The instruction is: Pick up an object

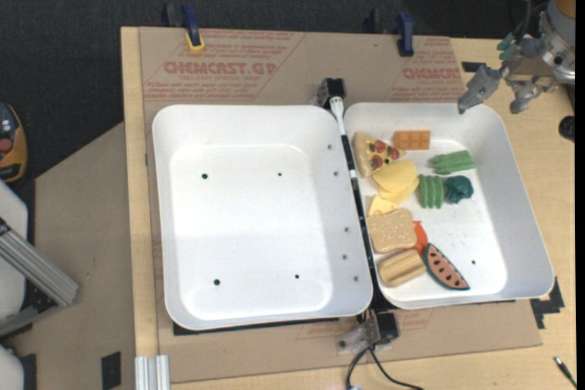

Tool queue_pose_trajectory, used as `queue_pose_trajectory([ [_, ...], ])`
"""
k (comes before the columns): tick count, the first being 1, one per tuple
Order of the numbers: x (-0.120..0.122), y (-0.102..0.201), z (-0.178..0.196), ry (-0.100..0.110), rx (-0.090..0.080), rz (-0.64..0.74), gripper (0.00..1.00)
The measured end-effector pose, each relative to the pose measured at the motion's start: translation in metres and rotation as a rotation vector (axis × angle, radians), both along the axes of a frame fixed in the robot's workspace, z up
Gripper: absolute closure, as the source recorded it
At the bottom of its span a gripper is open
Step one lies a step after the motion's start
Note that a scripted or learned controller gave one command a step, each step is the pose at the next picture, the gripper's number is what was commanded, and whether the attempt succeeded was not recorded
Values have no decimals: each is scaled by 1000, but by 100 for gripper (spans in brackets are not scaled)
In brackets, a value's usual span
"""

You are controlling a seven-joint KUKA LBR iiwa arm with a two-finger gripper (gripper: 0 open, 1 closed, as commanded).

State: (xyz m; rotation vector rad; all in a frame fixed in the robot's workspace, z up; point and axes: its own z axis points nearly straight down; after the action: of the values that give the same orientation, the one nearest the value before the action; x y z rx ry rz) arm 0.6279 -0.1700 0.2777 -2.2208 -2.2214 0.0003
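The right bin [512, 196] holds several toy foods: a pizza slice [369, 152], an orange block [411, 140], yellow cheese wedges [397, 179], green vegetables [451, 163], a dark green piece [458, 189], a bread slice [391, 229], a bread roll [400, 267] and a watermelon slice [445, 268]. My gripper [499, 93] hangs above the bin's far right corner, open, with nothing between its fingers.
The left bin [247, 215] sits beside the right one, with a black clip [331, 91] at the joint's far end. Blue clamps [191, 25] [403, 29] pin the cardboard bench at the back. A metal rail [37, 269] lies at the left.
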Motion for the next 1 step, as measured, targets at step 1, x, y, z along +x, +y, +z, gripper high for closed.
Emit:
queue_pose_trajectory([
  [1,-52,-57,-137,16,2,-7,0],
])
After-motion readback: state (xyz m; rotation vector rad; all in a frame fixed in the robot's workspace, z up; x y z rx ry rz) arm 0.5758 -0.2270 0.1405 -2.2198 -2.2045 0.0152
